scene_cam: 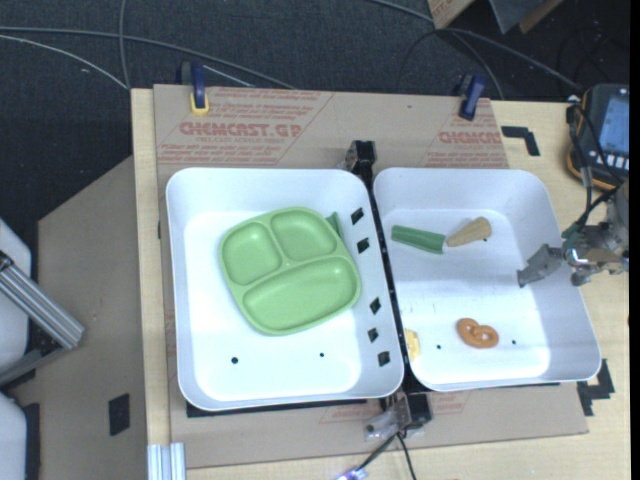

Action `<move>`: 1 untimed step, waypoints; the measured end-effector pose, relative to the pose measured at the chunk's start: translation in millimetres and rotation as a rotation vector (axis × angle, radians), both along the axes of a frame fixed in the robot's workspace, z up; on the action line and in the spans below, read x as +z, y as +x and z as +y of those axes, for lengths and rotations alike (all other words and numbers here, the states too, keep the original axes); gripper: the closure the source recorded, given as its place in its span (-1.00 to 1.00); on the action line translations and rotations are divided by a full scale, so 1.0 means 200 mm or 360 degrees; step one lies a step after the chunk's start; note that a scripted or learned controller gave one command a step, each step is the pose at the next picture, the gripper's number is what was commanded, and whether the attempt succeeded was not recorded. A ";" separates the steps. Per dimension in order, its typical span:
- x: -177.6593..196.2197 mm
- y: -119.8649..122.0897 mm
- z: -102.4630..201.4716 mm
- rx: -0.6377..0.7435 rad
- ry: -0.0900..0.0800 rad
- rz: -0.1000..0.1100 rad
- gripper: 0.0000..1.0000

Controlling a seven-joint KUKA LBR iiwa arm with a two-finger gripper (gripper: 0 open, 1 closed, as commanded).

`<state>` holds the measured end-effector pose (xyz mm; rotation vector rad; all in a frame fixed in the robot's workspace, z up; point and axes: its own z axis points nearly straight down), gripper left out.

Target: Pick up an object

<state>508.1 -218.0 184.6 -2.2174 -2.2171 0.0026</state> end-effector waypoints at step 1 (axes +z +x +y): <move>-0.22 0.00 0.03 0.0001 0.0001 0.0000 -1.00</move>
